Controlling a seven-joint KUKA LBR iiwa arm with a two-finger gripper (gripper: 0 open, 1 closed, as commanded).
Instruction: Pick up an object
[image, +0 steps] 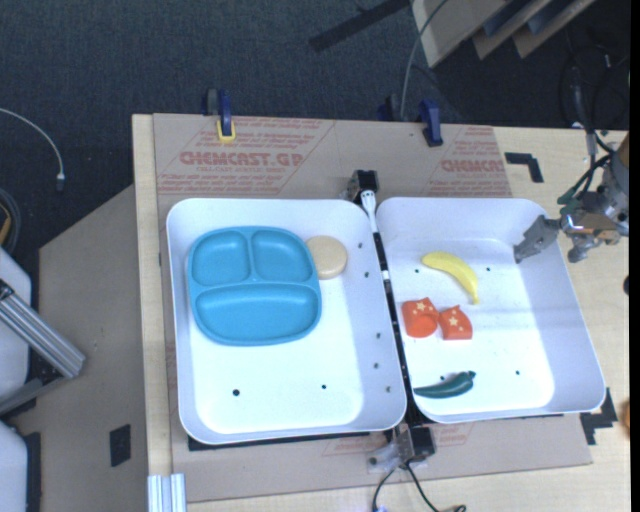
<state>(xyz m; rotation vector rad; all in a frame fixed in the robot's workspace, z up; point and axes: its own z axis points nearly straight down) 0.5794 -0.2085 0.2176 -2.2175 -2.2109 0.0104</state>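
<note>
A blue divided plate (256, 285) is lying in the left bin (280, 410), a round cookie (327, 257) touching it; the end effector (560, 244), fingers spread, is hovering over the right bin's (530, 390) far edge, apart from the banana (452, 273), red pieces (437, 320) and dark pepper (446, 384)

I work in a robotics lab. My worktop (300, 150) is a board held by blue clamps (224, 112) at the upper middle of the frame, over dark carpet (150, 50), with loose cables (40, 145) at upper left and aluminium framing (35, 330) at far left.
</note>
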